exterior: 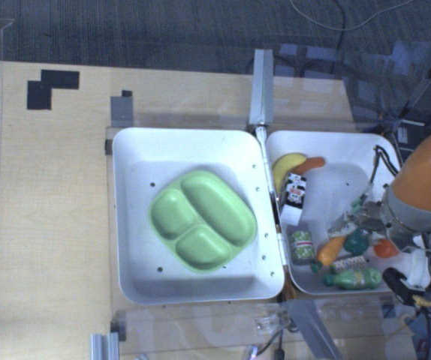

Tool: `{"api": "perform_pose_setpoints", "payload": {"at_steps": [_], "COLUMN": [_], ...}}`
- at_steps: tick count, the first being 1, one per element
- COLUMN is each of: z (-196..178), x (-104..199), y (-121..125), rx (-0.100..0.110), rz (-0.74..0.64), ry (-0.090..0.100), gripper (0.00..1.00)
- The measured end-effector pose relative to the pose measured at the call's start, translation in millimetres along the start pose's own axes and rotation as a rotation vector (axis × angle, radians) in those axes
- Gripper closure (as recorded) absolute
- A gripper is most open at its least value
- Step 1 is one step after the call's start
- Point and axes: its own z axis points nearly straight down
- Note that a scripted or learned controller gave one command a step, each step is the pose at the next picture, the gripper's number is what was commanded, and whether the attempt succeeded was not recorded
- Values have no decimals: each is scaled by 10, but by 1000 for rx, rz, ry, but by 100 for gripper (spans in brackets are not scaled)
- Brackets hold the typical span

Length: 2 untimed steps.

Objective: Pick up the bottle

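In the right-hand bin of two white bins on a pale wooden bench, the grey arm with its orange band reaches in from the right and hangs its tool low over a huddle of small items. The bottle, green and lying on its side, rests against the bin's near wall, just toward the viewer from the tool and slightly below it in the picture; its long axis runs roughly left to right, parallel to that wall. Judging from this, a short shift toward the near wall should bring the tool above the bottle, with the approach best made across its width. Whether the tool is open or closed cannot be told from this angle, and nothing can be seen held in it.

By count: one bottle, one yellow banana, one black-and-white carton, one small green can, one carrot-like orange piece, one small red item and one dark teal item touching the tool's tip. The left bin carries a single green divided tray, with three compartments.
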Motion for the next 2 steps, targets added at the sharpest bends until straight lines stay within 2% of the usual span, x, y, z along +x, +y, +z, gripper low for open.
{"api": "perform_pose_setpoints", "payload": {"at_steps": [1, 2], "z": [-138, -142], "x": [-40, 42], "y": [43, 49], "rx": [-15, -11], "rz": [4, -6], "ry": [-9, 3], "gripper": [100, 0]}}
